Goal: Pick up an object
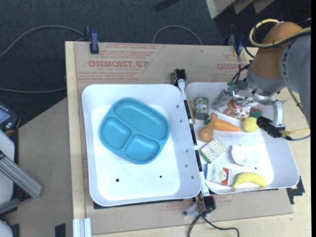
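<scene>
My gripper (231,98) reaches down into the far part of the right bin (284,154), under the grey arm with its orange band (274,51). It hovers over or touches a red-and-white packet (237,111); which of the two I cannot tell. Close by lie a green can (201,106), an orange carrot (226,125), a tan drumstick-shaped toy (207,130) and a yellow lemon (250,124). Nearer the front are a checkered packet (213,149), a white lid (245,155), a small carton (218,174) and a banana (248,180).
The left bin (98,177) holds a blue divided plate (134,130). A black cable and connector (270,127) trail from the wrist over the right bin's far side. A central ridge (191,132) separates the bins.
</scene>
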